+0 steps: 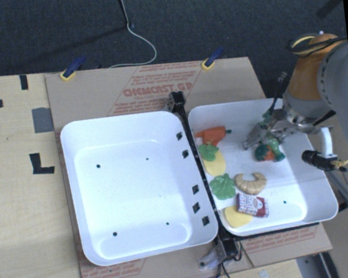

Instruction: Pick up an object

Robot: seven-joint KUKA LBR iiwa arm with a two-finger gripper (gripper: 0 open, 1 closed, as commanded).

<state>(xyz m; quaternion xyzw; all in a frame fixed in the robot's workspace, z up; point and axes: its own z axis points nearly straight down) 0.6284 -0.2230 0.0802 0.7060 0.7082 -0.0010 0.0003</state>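
Reaching into right bin [308, 210] from the right — gripper [264, 142] sitting low, touching a green-and-orange toy [268, 150] | finger state — cannot tell | carrot [212, 135], lettuce [222, 186], croissant [251, 183], red packet [251, 205] lying along bin's left side | left bin [129, 185] sitting beside it

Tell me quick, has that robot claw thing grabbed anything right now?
Gripper: low in the right bin, right at a green and orange toy; whether it is open, closed or holding the toy cannot be told.
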